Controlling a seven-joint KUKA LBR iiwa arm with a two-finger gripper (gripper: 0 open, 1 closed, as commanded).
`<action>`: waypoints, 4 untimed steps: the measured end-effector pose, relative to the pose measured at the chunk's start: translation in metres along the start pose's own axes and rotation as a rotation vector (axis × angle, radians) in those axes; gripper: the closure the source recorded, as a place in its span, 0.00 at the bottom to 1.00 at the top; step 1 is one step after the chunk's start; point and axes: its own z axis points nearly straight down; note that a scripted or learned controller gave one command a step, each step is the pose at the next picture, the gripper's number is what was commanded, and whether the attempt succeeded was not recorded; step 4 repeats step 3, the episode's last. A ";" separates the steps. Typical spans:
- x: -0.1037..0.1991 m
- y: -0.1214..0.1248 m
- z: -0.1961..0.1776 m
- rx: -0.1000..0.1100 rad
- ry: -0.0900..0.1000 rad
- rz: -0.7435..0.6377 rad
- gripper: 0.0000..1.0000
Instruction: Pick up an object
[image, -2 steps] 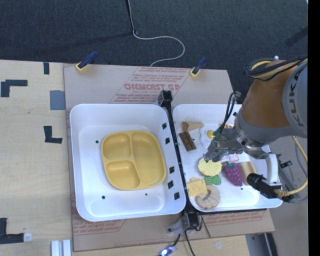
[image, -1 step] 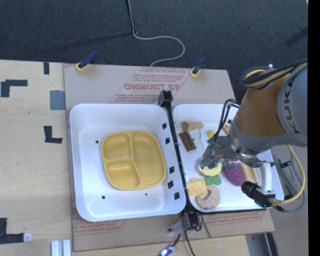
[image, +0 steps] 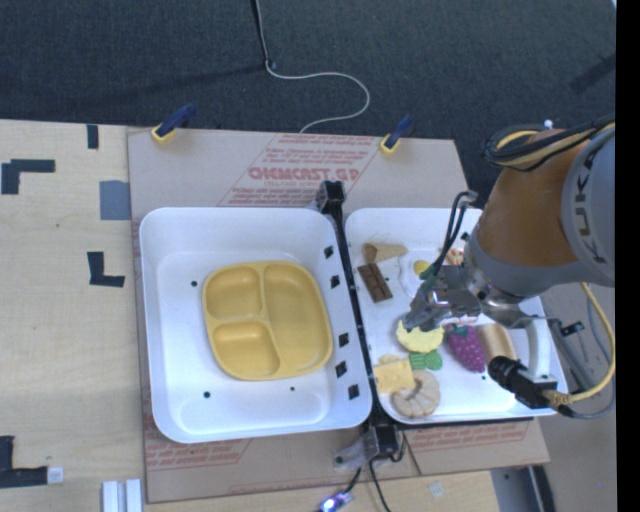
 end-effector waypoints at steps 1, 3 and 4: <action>-0.004 -0.003 0.000 0.001 0.000 -0.001 1.00; -0.009 0.000 0.018 0.002 -0.001 0.000 1.00; -0.009 0.000 0.018 0.002 -0.001 0.000 1.00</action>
